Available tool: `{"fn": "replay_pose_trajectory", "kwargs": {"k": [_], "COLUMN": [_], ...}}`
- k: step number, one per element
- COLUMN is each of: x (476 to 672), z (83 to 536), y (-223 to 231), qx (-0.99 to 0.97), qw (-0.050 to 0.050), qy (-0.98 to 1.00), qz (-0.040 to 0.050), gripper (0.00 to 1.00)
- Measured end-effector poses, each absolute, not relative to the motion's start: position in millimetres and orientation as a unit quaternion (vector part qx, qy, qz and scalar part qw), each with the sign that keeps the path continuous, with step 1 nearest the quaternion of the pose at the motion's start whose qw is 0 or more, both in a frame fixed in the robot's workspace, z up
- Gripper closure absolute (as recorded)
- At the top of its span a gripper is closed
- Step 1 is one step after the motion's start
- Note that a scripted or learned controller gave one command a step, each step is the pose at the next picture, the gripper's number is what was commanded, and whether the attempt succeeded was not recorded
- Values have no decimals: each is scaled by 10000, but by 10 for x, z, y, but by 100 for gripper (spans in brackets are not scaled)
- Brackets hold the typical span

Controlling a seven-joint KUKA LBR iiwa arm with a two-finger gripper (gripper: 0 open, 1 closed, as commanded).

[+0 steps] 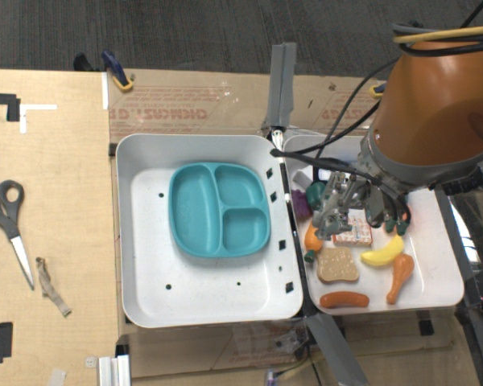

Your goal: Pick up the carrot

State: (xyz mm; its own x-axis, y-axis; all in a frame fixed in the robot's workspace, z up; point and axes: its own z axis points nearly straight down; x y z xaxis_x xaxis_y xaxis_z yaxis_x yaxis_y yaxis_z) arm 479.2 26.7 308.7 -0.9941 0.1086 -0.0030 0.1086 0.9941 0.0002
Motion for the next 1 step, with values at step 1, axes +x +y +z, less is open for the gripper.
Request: {"fn": "replay_pose_trajectory", "kwargs": {"k": [1], "x": [4783], "z": [2156], "y": [-443], "qx": [-120], "qw": [2], "qy": [9999], "qz": [1], "gripper": [100]}}
